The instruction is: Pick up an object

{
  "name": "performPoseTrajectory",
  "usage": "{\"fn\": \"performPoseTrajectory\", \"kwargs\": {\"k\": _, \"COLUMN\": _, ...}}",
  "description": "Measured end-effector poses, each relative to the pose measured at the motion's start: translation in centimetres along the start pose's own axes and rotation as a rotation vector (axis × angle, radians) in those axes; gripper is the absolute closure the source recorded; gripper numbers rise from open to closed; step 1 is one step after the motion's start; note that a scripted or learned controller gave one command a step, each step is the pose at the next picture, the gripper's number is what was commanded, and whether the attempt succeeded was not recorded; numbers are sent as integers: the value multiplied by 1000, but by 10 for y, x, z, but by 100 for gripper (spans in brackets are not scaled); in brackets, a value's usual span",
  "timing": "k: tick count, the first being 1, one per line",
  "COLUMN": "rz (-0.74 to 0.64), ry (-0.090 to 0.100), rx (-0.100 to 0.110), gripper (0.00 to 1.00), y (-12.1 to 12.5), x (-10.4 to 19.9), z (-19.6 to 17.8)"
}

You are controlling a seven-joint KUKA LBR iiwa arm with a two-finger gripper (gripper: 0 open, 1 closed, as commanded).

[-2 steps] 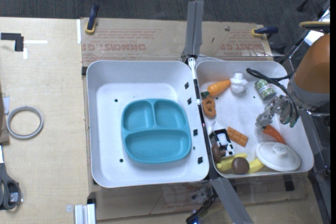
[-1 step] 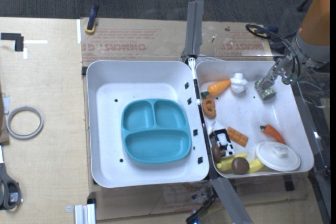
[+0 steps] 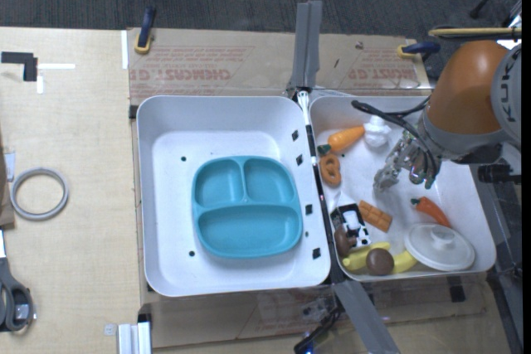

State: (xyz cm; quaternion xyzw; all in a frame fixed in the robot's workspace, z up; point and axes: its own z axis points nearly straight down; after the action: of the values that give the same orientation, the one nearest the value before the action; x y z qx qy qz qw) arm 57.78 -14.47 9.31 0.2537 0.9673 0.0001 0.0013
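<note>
My gripper (image 3: 398, 172) hangs over the middle of the right bin (image 3: 479, 203), above bare white floor, with nothing seen held in it. Around it lie a large carrot (image 3: 345, 137) and a white lump (image 3: 377, 133) at the back. A small carrot (image 3: 431, 211) is just to its right and an orange ridged piece (image 3: 375, 217) in front of it. An orange ring (image 3: 331, 170) sits by the left wall. Along the front wall are a white lid (image 3: 440, 247), a banana (image 3: 358, 261) and a brown ball (image 3: 380, 261).
The left bin (image 3: 158, 203) holds a blue divided plate (image 3: 246, 207). A black-and-white item (image 3: 349, 221) lies by the divider between the bins. On the bench at left are a grey ring (image 3: 37, 193) and scissors (image 3: 15, 303).
</note>
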Motion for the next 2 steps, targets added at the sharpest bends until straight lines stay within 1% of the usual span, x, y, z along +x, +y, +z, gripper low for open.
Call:
{"fn": "performPoseTrajectory", "kwargs": {"k": 1, "rz": 27, "ry": -2, "rx": 0, "gripper": 100, "y": -41, "x": -64, "z": 0}}
{"fn": "performPoseTrajectory", "kwargs": {"k": 2, "rz": 24, "ry": 1, "rx": -1, "gripper": 0, "y": -39, "x": -63, "z": 1}}
